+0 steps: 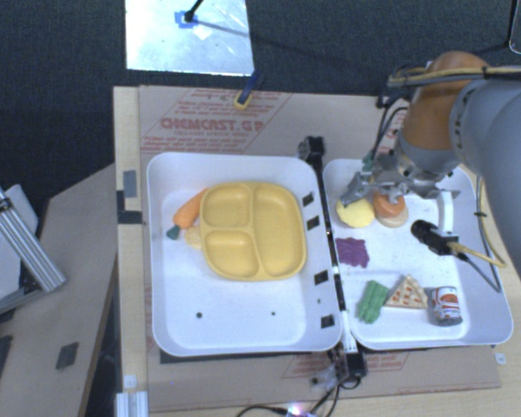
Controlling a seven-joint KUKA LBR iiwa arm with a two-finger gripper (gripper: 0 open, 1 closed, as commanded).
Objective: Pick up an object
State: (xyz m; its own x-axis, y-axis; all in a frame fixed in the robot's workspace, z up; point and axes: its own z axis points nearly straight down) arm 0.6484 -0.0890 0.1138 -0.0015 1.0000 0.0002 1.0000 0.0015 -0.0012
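The grey arm reached in from the right, its orange band above the wrist, and bent down over the far left part of the right bin. Its end effector sat low among the toys there. A yellow lemon-like toy lay just beside and slightly in front of it, touching or nearly touching, with an orange-topped round toy immediately to the right. Whether the end effector was apart or together could not be told, since the wrist and cables hid it.

Nearer the camera in that bin lay a purple piece, a green piece, a pizza slice and a small can.
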